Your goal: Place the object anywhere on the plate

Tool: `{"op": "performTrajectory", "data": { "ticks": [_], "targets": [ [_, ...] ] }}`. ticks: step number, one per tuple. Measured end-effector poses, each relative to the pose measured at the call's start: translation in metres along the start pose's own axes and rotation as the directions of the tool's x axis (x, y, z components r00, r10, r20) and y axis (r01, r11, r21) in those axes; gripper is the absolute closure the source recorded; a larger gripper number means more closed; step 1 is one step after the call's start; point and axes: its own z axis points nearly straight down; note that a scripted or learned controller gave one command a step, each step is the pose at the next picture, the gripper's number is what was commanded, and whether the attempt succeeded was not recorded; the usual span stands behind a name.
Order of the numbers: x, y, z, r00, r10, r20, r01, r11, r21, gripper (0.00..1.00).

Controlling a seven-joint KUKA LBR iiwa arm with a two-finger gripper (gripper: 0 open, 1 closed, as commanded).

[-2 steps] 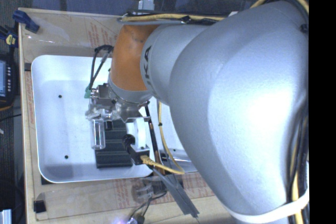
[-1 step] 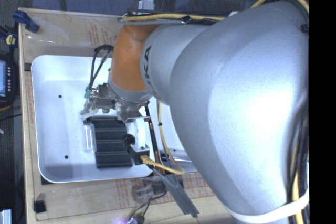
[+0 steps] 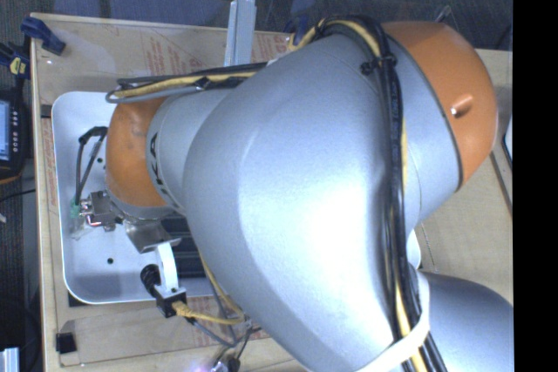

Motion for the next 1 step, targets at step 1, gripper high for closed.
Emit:
{"op": "performTrajectory", "data": {
  "ticks": [1],
  "targets": [
    [-0.001, -0.0017, -0.0075, 1.0, -0.003, 0.002, 0.003, 1.0, 0.007, 1.0]
  ]
}}
